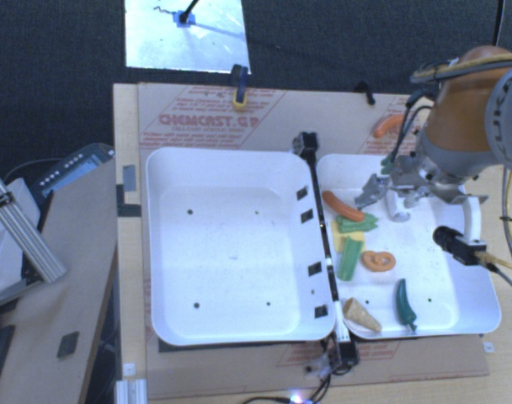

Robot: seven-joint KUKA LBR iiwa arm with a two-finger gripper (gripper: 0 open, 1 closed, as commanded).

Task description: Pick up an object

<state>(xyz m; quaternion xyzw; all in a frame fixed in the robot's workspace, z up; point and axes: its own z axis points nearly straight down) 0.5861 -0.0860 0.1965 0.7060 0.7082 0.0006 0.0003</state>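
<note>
Toys lie in the right bin point(479, 297), all placed here against the orange ring point(378, 261): an orange carrot point(340, 204) and green pepper point(358, 223) above it, a green stalk point(349, 257) just left, a dark green chilli point(405, 302) below right, a tan cone point(362, 315) below. The tool point(394, 194) hangs above the ring; whether it grips anything, I cannot tell.

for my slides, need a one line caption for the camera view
Gripper poised over the right bin above toy foods, near an orange carrot.
</note>
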